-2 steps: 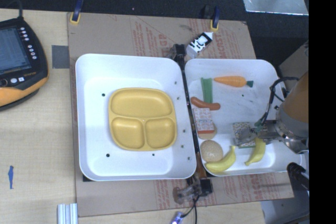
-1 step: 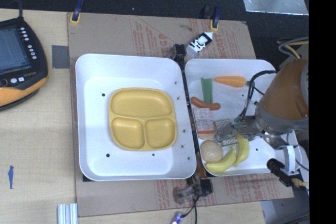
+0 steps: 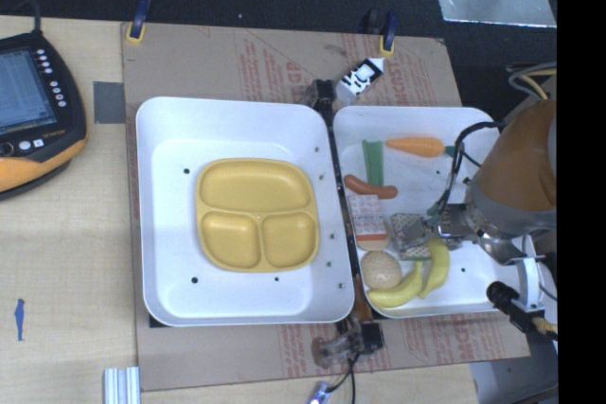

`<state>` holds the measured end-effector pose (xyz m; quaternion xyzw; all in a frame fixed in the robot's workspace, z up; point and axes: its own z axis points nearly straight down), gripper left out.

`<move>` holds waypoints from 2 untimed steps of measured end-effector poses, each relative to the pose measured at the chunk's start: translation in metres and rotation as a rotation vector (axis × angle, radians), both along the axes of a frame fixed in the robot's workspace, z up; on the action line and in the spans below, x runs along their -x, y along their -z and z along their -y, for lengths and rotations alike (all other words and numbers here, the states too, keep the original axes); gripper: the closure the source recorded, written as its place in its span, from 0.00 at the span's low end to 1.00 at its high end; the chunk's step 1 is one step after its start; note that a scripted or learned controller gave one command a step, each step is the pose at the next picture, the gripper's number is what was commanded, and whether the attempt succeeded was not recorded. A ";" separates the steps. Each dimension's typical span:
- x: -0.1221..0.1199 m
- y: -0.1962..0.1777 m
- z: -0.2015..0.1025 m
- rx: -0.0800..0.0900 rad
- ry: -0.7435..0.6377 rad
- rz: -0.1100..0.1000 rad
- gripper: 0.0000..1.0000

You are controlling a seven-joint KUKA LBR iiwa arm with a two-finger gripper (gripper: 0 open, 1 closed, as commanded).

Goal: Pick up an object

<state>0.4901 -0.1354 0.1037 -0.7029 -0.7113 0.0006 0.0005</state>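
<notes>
The right bin (image 3: 473, 120) holds an orange carrot (image 3: 415, 147), a green strip (image 3: 373, 162), a reddish sausage (image 3: 370, 188), a flat printed packet (image 3: 369, 226), a grey speckled piece (image 3: 409, 235), a beige round item (image 3: 382, 269) and two yellow bananas (image 3: 409, 284). My gripper (image 3: 437, 224) hangs low over the bin's middle, right beside the grey piece and just above the upper banana's tip. The wrist hides its tip, and I see nothing held in it.
The left bin (image 3: 170, 137) carries a yellow divided plate (image 3: 258, 212). A teach pendant (image 3: 33, 109) lies at the far left of the bench. The arm's bulk (image 3: 516, 175) covers the right bin's right side. Clamps (image 3: 386, 28) pin the cardboard at the back.
</notes>
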 end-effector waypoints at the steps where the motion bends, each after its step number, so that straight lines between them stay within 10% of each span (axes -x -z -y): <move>1: -0.052 -0.089 -0.047 -0.001 0.008 0.000 1.00; 2: -0.052 -0.088 -0.047 -0.001 0.008 -0.001 0.00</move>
